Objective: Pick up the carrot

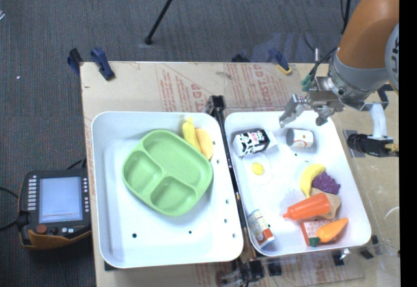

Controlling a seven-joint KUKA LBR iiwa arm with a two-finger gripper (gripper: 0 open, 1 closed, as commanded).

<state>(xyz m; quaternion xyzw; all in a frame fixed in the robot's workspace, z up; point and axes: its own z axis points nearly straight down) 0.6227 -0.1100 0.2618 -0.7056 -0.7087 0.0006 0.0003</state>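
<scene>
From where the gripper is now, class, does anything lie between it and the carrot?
Yes. The gripper hangs over the far edge of the right bin; the carrot lies nearer the camera. On the line between them sit a white cup on its side, then a banana and grapes just above the carrot. From above, the carrot's top looks uncovered.

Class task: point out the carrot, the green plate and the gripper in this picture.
carrot (pixel 307 207): camera view, middle of its orange body.
green plate (pixel 167 172): camera view, ridge between compartments.
gripper (pixel 305 111): camera view, midway between fingertips.

Red printed lettering is showing on the counter (pixel 195 81) just above the bins, too blurred to read.
</scene>
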